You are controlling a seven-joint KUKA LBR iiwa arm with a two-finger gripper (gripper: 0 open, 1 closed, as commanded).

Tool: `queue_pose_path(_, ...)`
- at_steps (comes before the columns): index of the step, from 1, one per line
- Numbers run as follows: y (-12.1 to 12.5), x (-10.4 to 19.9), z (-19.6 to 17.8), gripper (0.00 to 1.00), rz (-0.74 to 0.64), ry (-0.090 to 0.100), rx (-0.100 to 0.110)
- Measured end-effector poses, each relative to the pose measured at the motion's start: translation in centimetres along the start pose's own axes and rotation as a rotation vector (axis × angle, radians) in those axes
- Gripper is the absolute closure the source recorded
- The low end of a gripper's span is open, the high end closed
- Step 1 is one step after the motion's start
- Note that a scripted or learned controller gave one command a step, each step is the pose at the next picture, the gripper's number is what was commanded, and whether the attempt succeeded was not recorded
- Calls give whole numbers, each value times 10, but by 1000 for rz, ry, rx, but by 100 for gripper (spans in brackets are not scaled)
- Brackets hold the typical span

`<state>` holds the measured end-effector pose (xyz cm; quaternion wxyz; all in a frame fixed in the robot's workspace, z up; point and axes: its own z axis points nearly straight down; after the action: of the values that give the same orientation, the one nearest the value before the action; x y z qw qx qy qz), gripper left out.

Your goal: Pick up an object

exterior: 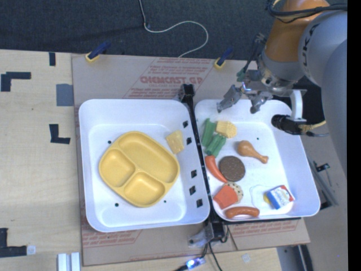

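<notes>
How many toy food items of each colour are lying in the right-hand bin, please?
Yellow: 1, the corn
Green: 1, the green vegetable
Orange: 2, the carrot and the orange wedge
Brown: 2, the drumstick and the brown patty
Red: 1, the sausage
Blue and white: 1, the small carton
Total: 8

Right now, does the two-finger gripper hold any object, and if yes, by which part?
Nothing is held. The two-finger gripper hangs open above the far edge of the right white bin, with no object between its fingers.
</notes>
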<state>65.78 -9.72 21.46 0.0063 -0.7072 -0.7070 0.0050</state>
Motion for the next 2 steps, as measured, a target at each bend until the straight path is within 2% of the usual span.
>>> queue_pose_path(1,2,0,-10,0,-2,-1,-14)
queue_pose_path(2,9,-6,37,0,-2,-3,-13)
